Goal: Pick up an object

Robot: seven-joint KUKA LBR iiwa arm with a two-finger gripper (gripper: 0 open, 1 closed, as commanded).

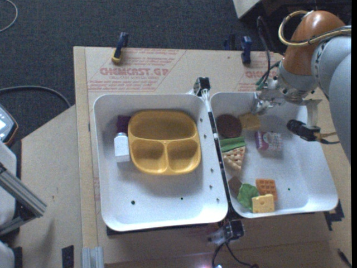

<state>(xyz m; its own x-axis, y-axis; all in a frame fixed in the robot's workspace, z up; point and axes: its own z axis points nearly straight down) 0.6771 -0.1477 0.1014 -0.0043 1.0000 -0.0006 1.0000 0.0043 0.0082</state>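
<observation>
The right bin (312, 172) holds several toy foods. A round brown patty (228, 125) and a tan square piece (250, 121) lie at its far left, with a pink packet (269, 140) just to their right. A green strip (232, 144) and a pizza slice (234, 158) lie along the left wall. A waffle (266, 186), a yellow cheese block (263, 204), a green leaf (247, 194) and a brown piece (235, 184) sit near the front. My gripper (261, 104) hangs over the bin's far edge, just above and right of the tan piece.
The left bin (106, 188) holds a yellow divided tray (164, 141), a white bottle (121, 147) and a dark purple item (122, 121) behind it. A black cable connector (301, 129) hangs over the right bin. Clamps (119, 48) sit on the board's far edge.
</observation>
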